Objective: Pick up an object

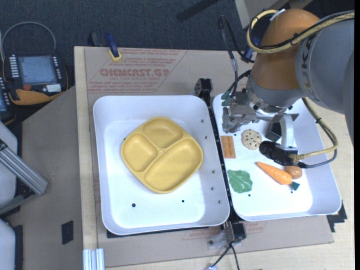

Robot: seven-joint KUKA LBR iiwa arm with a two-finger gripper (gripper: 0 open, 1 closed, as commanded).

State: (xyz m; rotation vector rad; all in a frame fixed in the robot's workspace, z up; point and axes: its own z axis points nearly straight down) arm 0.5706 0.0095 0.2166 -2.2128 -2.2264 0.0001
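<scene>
The cracker [228, 147], a small orange-brown rectangle, is lying in the right bin [320, 201], close against its left wall, with its long side running up and down the view. The gripper [233, 121] is hanging just above it in the view, near the bin's upper left corner. Whether it is spread apart or drawn together I cannot tell, since its own metal body is blocking the sight from above. A cookie [251, 139], round and pale with dark dots, is sitting just right of the cracker, not touching it. A green leaf [240, 181] is lying below the cracker, nearer the bin's front. A carrot [274, 173] is lying at a slant to the right of the leaf, its thick end meeting a small brownish lump [293, 172]. The arm [281, 55], grey with its orange band, is reaching in from the upper right over this bin. In the left bin [107, 196] a yellow plate [162, 153] with three compartments is resting near the middle, turned at an angle to the walls.
</scene>
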